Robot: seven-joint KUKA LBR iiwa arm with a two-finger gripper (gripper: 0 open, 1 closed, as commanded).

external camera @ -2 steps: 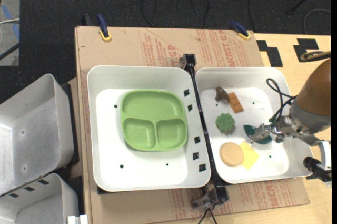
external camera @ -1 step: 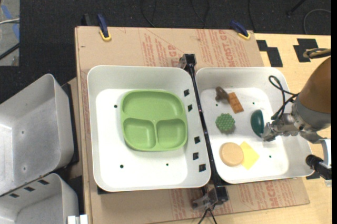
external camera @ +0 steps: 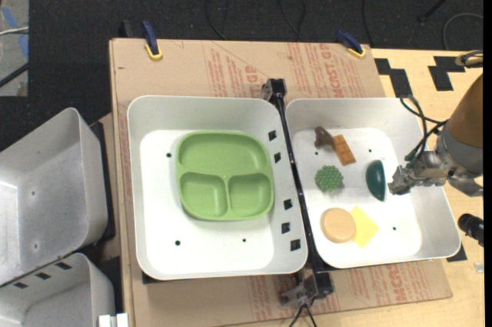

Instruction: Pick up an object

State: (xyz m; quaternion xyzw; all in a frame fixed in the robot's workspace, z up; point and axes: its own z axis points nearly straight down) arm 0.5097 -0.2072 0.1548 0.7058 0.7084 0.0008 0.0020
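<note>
camera view | pincer (external camera: 401, 183) beside teal object (external camera: 375, 179), closure unclear | board print (external camera: 307, 56) unreadable

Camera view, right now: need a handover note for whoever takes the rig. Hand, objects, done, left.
Hand: low in the right bin, beside the dark green oval piece; grip state unclear, nothing visibly held.
Right bin contents: brown block, green bumpy ball, tan round disc, yellow flat piece.
Left bin: light green divided plate.
Done: no object lifted so far.
Left: grasp one object, probably the dark green piece, and raise it.
</note>
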